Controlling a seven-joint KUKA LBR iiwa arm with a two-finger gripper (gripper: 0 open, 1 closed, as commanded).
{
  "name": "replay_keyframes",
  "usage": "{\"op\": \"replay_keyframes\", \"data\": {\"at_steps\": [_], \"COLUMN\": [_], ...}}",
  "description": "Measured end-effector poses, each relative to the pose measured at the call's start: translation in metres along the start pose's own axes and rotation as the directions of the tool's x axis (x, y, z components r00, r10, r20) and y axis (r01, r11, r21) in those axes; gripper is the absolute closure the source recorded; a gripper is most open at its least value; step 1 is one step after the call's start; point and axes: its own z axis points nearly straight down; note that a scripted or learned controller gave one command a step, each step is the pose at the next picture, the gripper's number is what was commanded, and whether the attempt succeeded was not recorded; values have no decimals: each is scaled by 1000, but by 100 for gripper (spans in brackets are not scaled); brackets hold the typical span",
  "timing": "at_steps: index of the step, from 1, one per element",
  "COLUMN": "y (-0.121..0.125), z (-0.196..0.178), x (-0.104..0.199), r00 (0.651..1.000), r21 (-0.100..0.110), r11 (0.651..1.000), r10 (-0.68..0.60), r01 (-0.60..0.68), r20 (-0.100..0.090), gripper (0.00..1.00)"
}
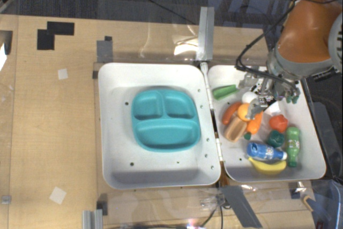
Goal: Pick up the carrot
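Pincer (261,98) low over the upper middle of the right bin (316,161), under the grey arm (305,35) with its orange band at upper right of frame; whether it is open or closed, cannot tell. Near edge of that bin: banana (267,166), blue bottle (265,152) lying on it, green bottle (292,145) beside. Further up: carrot (254,123), tilted, just below the pincer, beside a bread roll (234,128) and an orange fruit (244,111). Tomato (278,123) to its right. Green pepper (224,91) at the far left of that bin. Left bin (115,169) holds a teal divided plate (163,118). Both bins sit on the bench (48,131).
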Motion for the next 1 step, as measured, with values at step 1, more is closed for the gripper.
{"op": "replay_keyframes", "data": {"at_steps": [1], "y": [-90], "z": [93], "x": [-27], "r00": [1000], "r21": [1], "r11": [1000], "r10": [6], "r01": [-6], "r20": [5], "gripper": [0]}}
